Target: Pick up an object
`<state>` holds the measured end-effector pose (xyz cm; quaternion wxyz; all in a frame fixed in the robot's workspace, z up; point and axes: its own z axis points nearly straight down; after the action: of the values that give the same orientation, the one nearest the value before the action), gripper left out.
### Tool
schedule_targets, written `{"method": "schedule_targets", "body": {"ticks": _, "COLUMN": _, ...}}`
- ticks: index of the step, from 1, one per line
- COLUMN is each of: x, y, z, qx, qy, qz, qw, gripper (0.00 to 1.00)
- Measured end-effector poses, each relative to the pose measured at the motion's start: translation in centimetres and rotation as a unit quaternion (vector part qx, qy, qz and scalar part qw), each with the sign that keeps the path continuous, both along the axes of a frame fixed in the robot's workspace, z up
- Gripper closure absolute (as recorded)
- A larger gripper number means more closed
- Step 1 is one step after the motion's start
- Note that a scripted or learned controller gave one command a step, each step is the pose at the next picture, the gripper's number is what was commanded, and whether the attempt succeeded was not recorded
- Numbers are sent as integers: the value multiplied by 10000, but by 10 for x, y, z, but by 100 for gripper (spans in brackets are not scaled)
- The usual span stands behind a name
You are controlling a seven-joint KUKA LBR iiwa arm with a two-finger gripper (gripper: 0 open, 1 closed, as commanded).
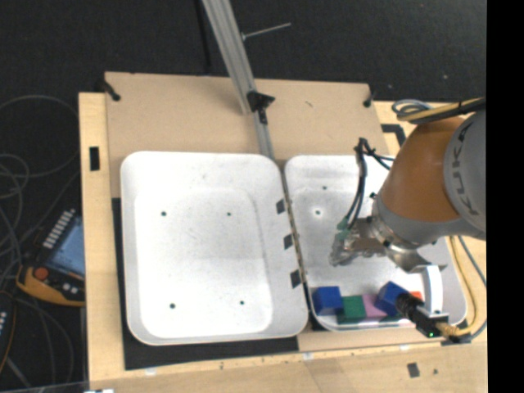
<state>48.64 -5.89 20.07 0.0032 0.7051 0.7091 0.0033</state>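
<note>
Dark floor and loose cables ring the plywood desk point(205, 113) that carries my two white bins. I see the pincer point(348, 248) low inside the right bin point(323, 178), near its middle, with the grey and orange arm point(430, 182) reaching over it from the right. Whether it is spread or closed I cannot tell from this slant, and I make out nothing caught in it. What my next move turns on: the blocks all lie along the near wall of that bin, toward the bottom of the view from the pincer. A blue block point(327, 299) sits closest, near and a touch left; a green block point(353, 308) is just beside it, then a purple block point(374, 305) and a second blue piece point(392, 293) partly under the wrist. None looks clearly elongated. My guess is a short reach toward the near wall. Beyond lies the left bin point(205, 244)
</note>
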Motion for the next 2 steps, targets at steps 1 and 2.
{"method": "schedule_targets", "body": {"ticks": 1, "x": -2, "y": -1, "z": -4, "qx": -1, "qy": 36, "qz": -24, "qw": 10000, "gripper": 0}}
{"method": "schedule_targets", "body": {"ticks": 2, "x": 0, "y": -2, "z": 7, "qx": 2, "qy": 17, "qz": -10, "qw": 10000, "gripper": 100}}
